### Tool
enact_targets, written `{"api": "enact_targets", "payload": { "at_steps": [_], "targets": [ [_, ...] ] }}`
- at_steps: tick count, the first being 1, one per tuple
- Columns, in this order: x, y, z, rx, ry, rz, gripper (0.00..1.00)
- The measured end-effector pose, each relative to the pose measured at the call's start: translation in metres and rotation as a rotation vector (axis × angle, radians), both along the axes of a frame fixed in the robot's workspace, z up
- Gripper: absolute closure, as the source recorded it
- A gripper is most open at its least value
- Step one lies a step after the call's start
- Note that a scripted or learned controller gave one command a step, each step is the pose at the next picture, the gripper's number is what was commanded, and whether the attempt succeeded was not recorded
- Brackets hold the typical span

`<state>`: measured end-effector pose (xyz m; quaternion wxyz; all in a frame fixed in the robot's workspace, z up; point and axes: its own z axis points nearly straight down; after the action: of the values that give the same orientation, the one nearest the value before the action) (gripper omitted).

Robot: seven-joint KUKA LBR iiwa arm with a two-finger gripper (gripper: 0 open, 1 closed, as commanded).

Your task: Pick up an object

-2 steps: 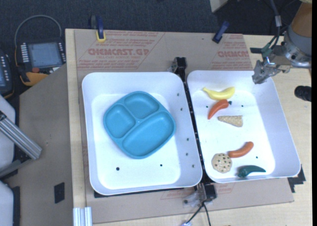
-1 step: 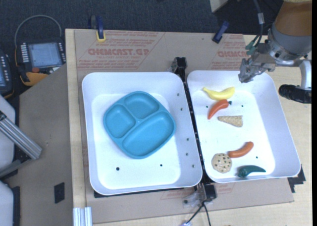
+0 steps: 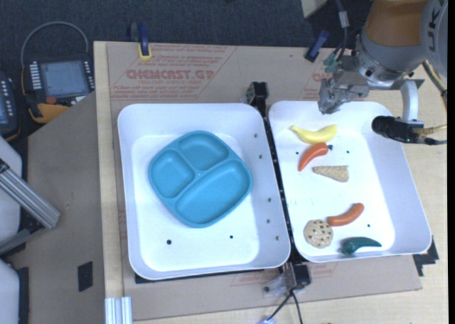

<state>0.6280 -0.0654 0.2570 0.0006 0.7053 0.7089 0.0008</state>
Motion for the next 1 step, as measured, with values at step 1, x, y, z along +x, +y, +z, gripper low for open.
{"api": "enact_targets", "payload": {
  "at_steps": [1],
  "targets": [
    [0.0045, 0.0613, -0.0137, 0.002, 0.005, 0.001, 1.00]
  ]
}}
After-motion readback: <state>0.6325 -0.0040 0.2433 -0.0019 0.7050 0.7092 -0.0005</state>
